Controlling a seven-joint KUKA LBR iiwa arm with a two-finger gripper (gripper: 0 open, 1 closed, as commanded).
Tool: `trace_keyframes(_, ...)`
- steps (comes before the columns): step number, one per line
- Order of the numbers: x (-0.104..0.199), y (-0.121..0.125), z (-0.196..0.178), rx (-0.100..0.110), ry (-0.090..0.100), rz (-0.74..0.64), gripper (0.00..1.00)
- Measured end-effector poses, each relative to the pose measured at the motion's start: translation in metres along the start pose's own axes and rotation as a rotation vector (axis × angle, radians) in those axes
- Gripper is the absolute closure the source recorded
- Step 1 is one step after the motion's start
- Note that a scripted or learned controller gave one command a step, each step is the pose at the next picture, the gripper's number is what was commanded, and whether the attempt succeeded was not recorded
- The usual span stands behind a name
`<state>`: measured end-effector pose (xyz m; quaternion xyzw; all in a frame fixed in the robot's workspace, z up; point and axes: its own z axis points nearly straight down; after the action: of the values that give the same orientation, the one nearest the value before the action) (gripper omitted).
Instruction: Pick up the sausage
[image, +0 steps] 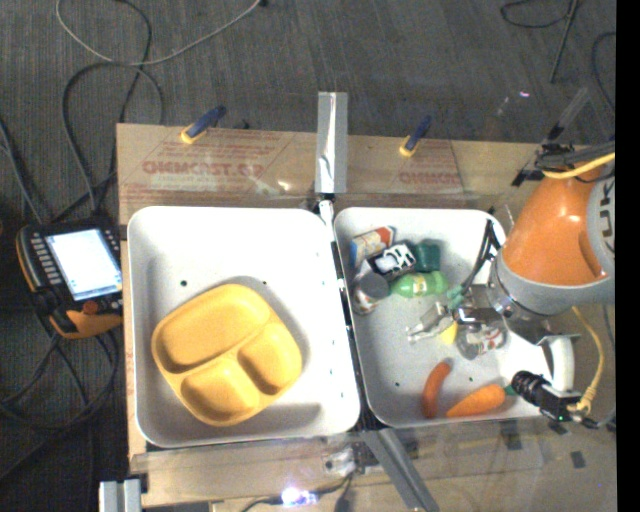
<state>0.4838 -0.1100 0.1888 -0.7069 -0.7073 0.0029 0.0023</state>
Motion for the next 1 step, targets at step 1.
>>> trace_keyframes(1,-0.0218,0.0022,0.1016,-0.009,0.001,-0.239,0.0)
